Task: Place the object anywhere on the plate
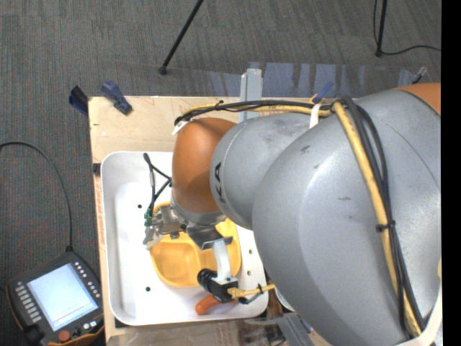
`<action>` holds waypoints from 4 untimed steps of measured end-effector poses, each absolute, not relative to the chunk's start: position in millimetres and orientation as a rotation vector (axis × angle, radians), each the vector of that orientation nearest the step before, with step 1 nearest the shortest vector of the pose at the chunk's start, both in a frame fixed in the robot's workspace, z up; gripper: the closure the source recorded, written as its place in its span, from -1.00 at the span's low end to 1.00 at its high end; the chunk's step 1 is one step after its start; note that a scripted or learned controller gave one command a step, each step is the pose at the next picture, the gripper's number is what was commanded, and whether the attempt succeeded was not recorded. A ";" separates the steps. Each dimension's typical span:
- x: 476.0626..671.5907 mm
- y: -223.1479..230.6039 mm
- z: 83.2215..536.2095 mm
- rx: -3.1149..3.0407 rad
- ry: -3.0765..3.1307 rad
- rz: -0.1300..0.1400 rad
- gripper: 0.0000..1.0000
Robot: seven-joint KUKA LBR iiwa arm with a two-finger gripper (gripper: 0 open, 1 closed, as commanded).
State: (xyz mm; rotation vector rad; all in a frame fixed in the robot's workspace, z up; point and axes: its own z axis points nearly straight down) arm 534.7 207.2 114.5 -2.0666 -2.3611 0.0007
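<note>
An orange object [205, 305] lay on the floor of the white bin [122, 193], near its front wall, just beside the yellow plate [173, 269]. The gripper [160, 225] hung over the plate's far-left rim; whether it was spread or closed couldn't be told. The grey arm [324, 207] covered the right side.

Yellow plate [176, 265] flat in left bin, near-right part, partly hidden. Small orange object [207, 305] just off plate's near edge, on bin floor.

floor: dark grey carpet [86, 34] | tripod legs [184, 27] standing on it | handheld screen pendant [57, 301] lower left
</note>
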 end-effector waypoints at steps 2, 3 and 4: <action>534.7 219.0 126.9 -2.047 -2.365 -0.025 -1.00; 534.7 219.0 126.9 -2.047 -2.365 -0.025 -1.00; 534.7 219.0 126.9 -2.047 -2.365 -0.025 -1.00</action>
